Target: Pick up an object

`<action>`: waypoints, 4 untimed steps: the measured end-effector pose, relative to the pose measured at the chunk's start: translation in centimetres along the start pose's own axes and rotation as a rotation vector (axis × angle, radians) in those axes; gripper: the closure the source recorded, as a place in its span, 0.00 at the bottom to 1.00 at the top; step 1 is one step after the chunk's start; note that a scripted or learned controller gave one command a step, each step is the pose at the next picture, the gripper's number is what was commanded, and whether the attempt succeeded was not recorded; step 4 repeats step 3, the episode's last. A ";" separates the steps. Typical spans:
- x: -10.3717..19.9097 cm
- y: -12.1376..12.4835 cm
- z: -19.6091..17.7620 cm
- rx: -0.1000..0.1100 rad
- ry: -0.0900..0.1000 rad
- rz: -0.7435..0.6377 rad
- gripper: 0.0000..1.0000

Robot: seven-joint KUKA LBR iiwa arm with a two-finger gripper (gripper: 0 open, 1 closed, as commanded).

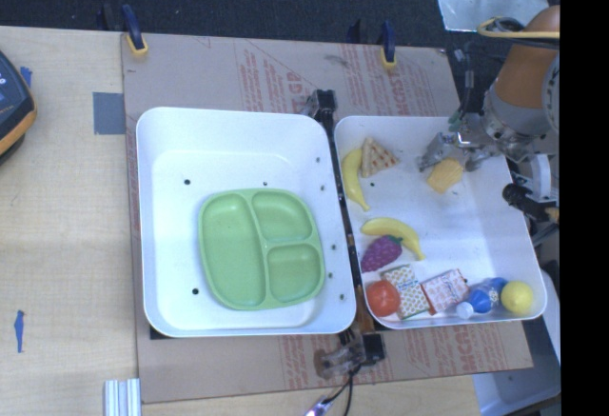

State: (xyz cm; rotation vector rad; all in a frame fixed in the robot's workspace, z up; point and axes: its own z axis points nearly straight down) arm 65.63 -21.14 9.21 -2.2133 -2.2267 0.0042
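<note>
Bins: two shallow white bins side by side on a sheet of cardboard — a left bin and a right bin.
Left bin contents: one green divided plate with three compartments, lying flat near the middle.
Right bin contents, counted: two bananas, one toast-like triangle, one yellow chunk, one purple grape bunch, one red tomato, two small snack packets, one blue-and-white item, one yellow ball.
Bananas: one banana runs along the left wall; the other banana lies mid-bin, just above the grape bunch.
Toast triangle: upper left of the right bin, touching the first banana.
Bottom row, left to right: tomato, checkered packet, red-and-white packet, blue-and-white item, yellow ball.
Arm: grey arm with an orange band reaches in from the right.
Gripper: low over the upper right of the right bin — whether it is spread or pressed together cannot be told.
Task object: the yellow chunk sits directly under the gripper, touching or just below its tip; it is not clear that it is pinched.
</note>
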 end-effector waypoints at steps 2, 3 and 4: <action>1.3 -7.0 -6.2 -0.001 -0.001 0.003 1.00; 5.0 0.1 -10.1 -0.003 0.000 0.001 1.00; 5.0 0.1 -10.1 -0.003 0.000 0.001 1.00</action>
